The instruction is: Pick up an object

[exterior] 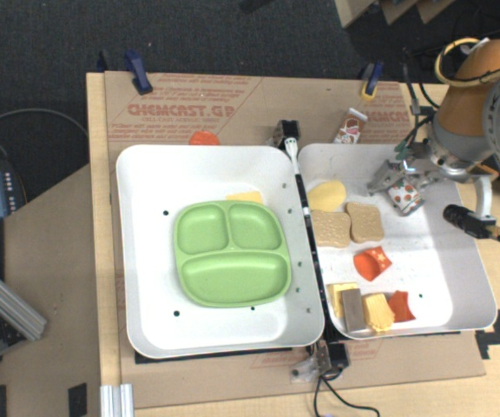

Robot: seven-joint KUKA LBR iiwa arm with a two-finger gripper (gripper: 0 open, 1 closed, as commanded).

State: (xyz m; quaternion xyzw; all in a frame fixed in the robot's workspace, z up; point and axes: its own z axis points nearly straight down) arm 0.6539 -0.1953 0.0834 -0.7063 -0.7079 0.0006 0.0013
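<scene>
Jaws: carried on the gripper (404, 181), low over the upper part of the right bin (458, 307); whether released or clenched cannot be told from this view. Small red-and-white patterned object (405, 197): directly under the jaws, touching or nearly so, not visibly between them. Toast slices (348, 226): to the camera's left and nearer the viewer, with a yellow round piece (327, 195) above them. Red piece (371, 262): further toward the viewer. Judgement: patterned object is nearest; a short descent suffices.
</scene>
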